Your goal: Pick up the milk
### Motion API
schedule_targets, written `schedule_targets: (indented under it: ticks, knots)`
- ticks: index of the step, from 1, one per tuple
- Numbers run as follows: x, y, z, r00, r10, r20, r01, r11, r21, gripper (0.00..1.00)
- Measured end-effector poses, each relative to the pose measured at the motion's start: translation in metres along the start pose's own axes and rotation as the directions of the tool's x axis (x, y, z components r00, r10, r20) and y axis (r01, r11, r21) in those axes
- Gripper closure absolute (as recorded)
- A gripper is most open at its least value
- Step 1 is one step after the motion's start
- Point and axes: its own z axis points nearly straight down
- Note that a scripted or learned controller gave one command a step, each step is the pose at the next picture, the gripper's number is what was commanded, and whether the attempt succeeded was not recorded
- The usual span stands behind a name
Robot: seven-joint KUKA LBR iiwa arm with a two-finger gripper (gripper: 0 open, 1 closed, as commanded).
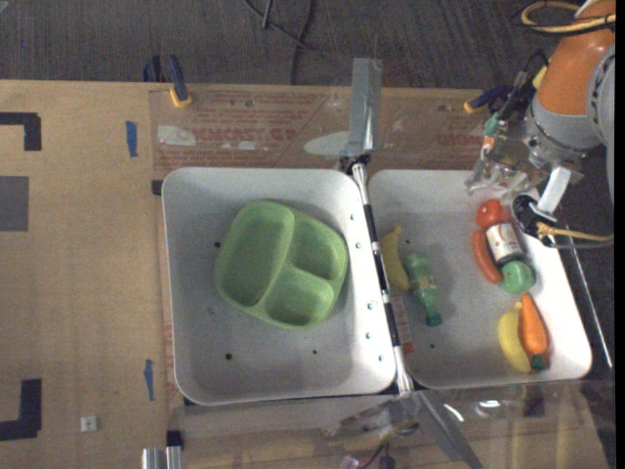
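Milk [504,243] lies on its side in the right bin [444,355], at five o'clock from the gripper [496,170]; whether that is wide or narrow, I cannot tell.

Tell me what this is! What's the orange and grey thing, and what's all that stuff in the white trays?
That orange and grey thing is a robot arm, reaching in from the right. Its gripper, which works like a hand, hangs over the far corner of the right tray. The camera sits above the bench and looks down at a slant. The left tray holds a green plate with sections. The right tray holds toy food: a green bottle, a banana beside it, a small carton-like thing with a label, a carrot and another yellow piece. I see nothing in the gripper.
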Motion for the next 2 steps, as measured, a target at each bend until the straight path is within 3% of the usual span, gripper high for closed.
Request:
schedule_targets:
  ticks: [1, 2]
  knots:
    - [0.108, -0.030, -0.075, 1.000, -0.006, -0.002, 0.006, 1.000, -0.007, 1.00]
    - [0.098, -0.122, -0.088, 0.949, -0.315, 0.000, 0.315, 0.949, -0.004, 1.00]
